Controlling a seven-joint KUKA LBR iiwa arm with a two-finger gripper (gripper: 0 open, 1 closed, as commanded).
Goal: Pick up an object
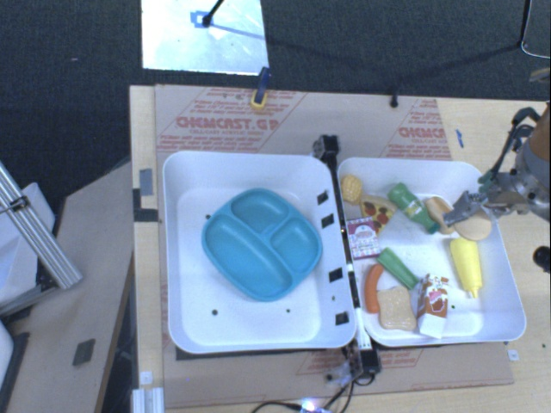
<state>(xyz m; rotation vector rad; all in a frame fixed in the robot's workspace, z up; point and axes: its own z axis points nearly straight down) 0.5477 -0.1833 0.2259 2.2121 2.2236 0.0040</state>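
Tool (pixel 463 206) sits low over the right bin (pixel 515 317), at its upper right part, reaching in from the right rim. Cannot tell whether it is open or closed; nothing visibly gripped.

Nearest candidates: a tan roll (pixel 437 210) touching or just left of the tool tip, and a pale flat disc (pixel 475 228) just below it. Likely target is one of these two; which one, I cannot tell. The green bottle (pixel 412 207) lies just left of the roll, long axis running upper left to lower right. The yellow bottle (pixel 467 265) lies below the tool, long axis near vertical in the view.

Right bin contents besides: small yellow lump (pixel 351 188) at upper left, pizza slice (pixel 376 208), red card (pixel 362 236), green block (pixel 397 267), orange carrot (pixel 372 288), bread slice (pixel 396 309), red-and-white carton (pixel 433 304) at the lower edge.

Left bin (pixel 185 188) holds one blue divided plate (pixel 261 243), roughly centred, well apart from the tool.

Both bins rest on a board on the counter (pixel 95 231).

Judgement: pick not yet made; a short descent onto roll or disc looks enough. Crowding there risks a nudge instead of a grip.
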